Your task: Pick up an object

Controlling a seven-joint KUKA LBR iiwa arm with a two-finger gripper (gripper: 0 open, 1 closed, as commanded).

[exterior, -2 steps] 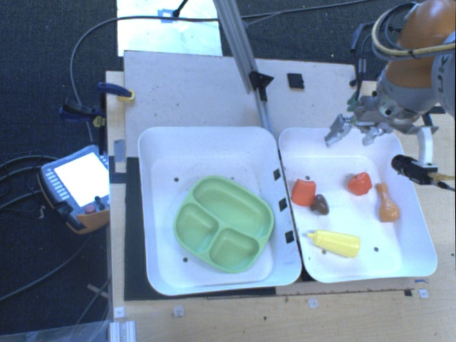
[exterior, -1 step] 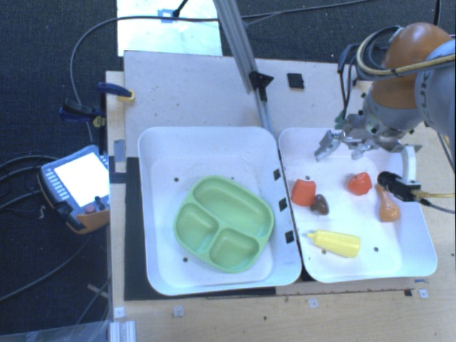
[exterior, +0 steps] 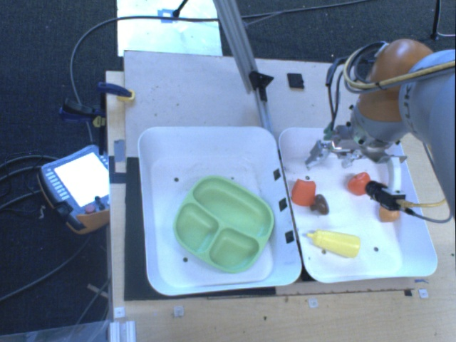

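Nothing has been lifted yet: the gripper (exterior: 329, 151) hangs over the far edge of the right bin (exterior: 420, 262) with its fingers spread and nothing between them. The candidates all lie on that bin's floor: an orange cup (exterior: 303, 192) and a small brown piece (exterior: 320, 204) touching it near the left wall, a yellow bottle (exterior: 335, 243) toward the near edge, and an orange-red lump (exterior: 358, 183) nearer the middle. The descent, grasp and lift all remain, while the left bin (exterior: 160, 262) bears a green divided plate (exterior: 224, 223)

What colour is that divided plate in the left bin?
Light green; the divided plate shows plainly in the camera view.
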